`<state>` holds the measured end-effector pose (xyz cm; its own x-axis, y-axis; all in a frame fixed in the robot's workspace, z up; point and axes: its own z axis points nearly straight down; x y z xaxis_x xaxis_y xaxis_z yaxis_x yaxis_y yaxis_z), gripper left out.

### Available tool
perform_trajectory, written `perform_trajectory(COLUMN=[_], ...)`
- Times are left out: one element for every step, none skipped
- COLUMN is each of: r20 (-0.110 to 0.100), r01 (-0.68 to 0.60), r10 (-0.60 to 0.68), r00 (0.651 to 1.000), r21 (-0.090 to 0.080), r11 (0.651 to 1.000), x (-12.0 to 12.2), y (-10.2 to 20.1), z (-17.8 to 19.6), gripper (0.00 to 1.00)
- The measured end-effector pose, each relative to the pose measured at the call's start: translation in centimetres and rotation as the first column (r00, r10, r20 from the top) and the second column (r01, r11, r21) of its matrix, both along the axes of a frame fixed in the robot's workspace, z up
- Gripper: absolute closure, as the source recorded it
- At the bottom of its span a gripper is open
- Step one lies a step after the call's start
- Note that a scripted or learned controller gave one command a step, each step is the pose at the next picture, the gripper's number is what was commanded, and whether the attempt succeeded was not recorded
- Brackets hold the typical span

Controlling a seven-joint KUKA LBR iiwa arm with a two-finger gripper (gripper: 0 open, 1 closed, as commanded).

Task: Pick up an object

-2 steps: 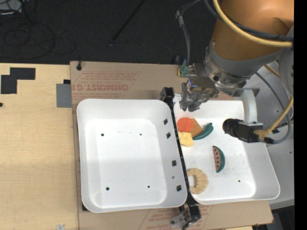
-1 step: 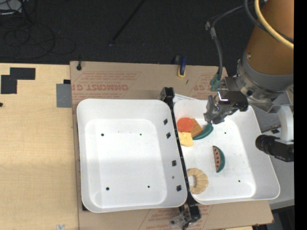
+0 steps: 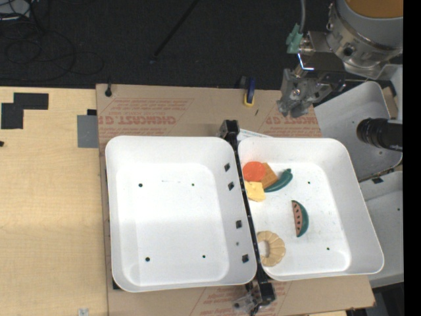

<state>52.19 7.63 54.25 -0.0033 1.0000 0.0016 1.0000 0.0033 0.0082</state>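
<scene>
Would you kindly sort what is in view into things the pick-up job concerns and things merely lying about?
For the job:
gripper
orange piece
yellow block
green curved piece
watermelon slice
tan ring
right bin

Lying about:
left bin
blue and yellow clamp

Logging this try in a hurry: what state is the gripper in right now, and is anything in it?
Gripper: cannot be told whether open or shut; it hangs above the bench behind the right bin, with no object seen in it.
</scene>
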Motion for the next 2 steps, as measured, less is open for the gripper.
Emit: perform_trajectory(r20=[-0.014,-0.014], r01=[-0.002,-0.001], r10=[0.002,0.001], r00=[1.000,1.000], r21=[-0.002,-0.002], r11=[1.000,1.000], x=[-2.1,-3.6], y=[3.9,6.8], z=[-0.5,-0.5], gripper=[1.00,1.00])
